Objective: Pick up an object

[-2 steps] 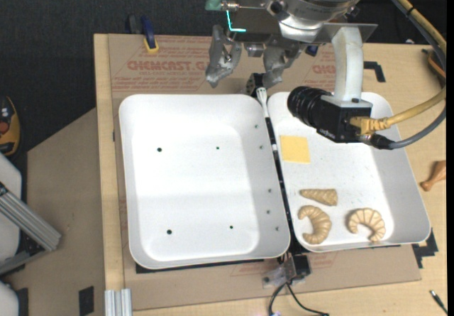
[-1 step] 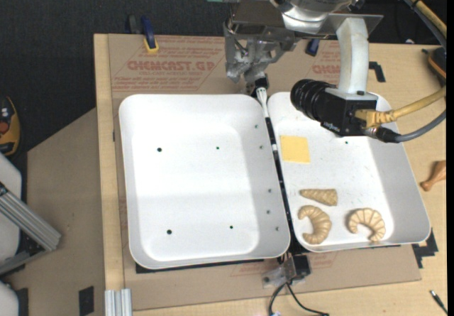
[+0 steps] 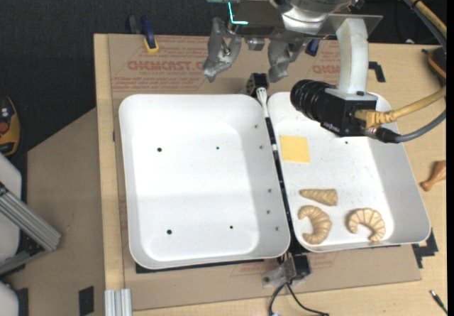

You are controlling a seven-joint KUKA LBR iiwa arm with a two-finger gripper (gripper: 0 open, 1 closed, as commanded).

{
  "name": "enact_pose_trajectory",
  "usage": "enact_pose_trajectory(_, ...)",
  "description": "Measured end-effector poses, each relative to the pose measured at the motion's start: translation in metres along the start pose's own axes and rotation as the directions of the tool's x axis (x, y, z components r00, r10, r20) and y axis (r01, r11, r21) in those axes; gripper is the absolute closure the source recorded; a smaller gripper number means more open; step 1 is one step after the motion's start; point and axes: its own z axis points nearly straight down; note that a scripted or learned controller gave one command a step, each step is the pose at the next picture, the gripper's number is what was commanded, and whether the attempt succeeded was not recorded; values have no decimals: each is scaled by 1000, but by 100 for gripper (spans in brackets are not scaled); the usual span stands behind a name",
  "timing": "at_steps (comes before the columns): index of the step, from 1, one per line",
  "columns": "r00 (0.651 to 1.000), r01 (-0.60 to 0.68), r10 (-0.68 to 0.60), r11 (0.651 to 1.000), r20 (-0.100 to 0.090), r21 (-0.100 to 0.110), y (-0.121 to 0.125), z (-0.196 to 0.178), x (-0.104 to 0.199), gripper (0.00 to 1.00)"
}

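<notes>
Bench board (image 3: 106,165) of pale brown carries two shallow white bins side by side, with dark fabric beyond its far and left edges. At the far left corner of the board a small blue and yellow clamp (image 3: 147,34) grips the edge. Next comes the left bin (image 3: 142,187), a plain white tray with four small dark dots on its floor. Above its far right corner, over the bare board behind the bins, hangs the gripper (image 3: 248,64); its two grey fingers (image 3: 217,59) stand well apart with nothing between them, so it is open and holds nothing. The grey arm body fills the top of the view above it, and a small green part sticks out at its left side. A row of black clips (image 3: 273,158) runs along the seam where the two bins meet. Across that seam lies the right bin (image 3: 397,180). A black cylindrical camera unit (image 3: 330,109) on a white bracket overhangs its far end, with a tan cable leading off to the right. Near the bin's left wall lies a flat yellow square (image 3: 295,149). Nearer the front edge lie a small tan cone-shaped pastry (image 3: 319,197), a croissant (image 3: 316,224) below it, and a second croissant (image 3: 367,223) to the right, all apart from each other and well apart from the gripper.
</notes>
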Motion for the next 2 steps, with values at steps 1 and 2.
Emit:
enact_pose_trajectory(1,1000,1,-1,1000,-2,-4,0,-11,1,100)
enact_pose_trajectory(2,1000,1,-1,1000,-1,-3,0,-11,1,0)
